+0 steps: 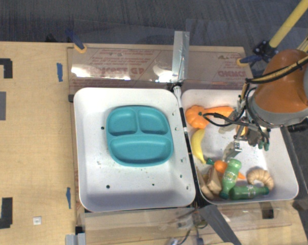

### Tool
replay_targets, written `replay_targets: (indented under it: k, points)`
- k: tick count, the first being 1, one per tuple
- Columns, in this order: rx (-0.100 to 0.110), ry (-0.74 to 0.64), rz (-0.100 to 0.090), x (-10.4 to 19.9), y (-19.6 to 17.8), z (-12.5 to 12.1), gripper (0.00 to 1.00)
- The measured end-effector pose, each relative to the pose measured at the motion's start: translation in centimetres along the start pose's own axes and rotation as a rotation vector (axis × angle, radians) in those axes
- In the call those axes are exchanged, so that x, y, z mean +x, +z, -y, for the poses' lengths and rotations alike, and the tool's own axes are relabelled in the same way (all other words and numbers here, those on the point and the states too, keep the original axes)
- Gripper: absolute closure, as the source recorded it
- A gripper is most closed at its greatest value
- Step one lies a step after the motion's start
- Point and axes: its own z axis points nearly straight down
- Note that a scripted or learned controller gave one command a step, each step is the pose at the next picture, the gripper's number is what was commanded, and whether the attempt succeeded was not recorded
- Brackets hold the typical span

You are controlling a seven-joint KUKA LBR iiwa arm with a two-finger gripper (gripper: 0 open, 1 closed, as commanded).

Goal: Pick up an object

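Two shallow white bins on a tan tabletop (26,152); grey arm with orange band reaching in from the right.

Left white bin (87,188): one teal three-compartment plastic plate (139,135), lying flat near centre. Right white bin (286,172): small orange pumpkin (196,116) at upper left; yellow banana (197,145) along the left wall below it; light green plastic bottle (231,173) and dark green bottle (250,191) touching near the front; tan croissant-shaped pastry (260,176) just beside them. Claw (234,148) hangs over the bin's middle, above the light green bottle; nothing seen between its fingers; open or closed cannot be told.
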Motion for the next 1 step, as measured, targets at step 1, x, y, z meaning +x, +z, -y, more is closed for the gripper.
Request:
replay_targets:
  k: [1]
  points:
    - [-0.001,-0.074,0.007,5.87,5.01,0.79,0.00]
